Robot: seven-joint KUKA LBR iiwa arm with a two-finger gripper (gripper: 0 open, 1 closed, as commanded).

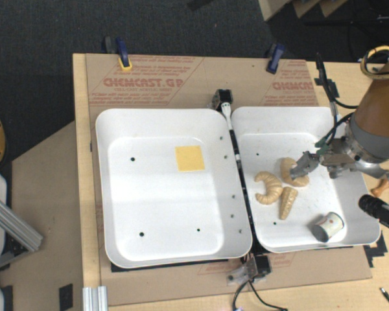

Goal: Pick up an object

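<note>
Nearest the camera, at the bench's front edge, a small black clamp fitting with trailing cables (254,271) sits at the seam between the two bins; a strip of metal rail (95,297) shows at the bottom left.

In the right bin (272,125), close to its front rim, a small grey and white cylinder (328,226) lies on its side; behind it and to the left lie three tan pastry-like pieces; a ridged cone-shaped one (288,201) points toward the front, a curved croissant (268,186) touches it on the left, and a third rounded piece (290,171) lies just behind them.

The gripper (303,166) hangs low over that rounded piece, its dark fingers at the piece's right edge; whether they are apart or closed on anything cannot be told from this angle. The arm (375,125) reaches in from the right, its orange band above the grey wrist, leaning across the right bin's far side.

The left bin (110,173) holds a flat yellow square (190,158) near its middle, well apart from everything else.

Both bins rest on a brown board (84,109) printed with red lettering; two blue clamps (122,52) grip its far edge; beyond lies dark carpet (65,11).
</note>
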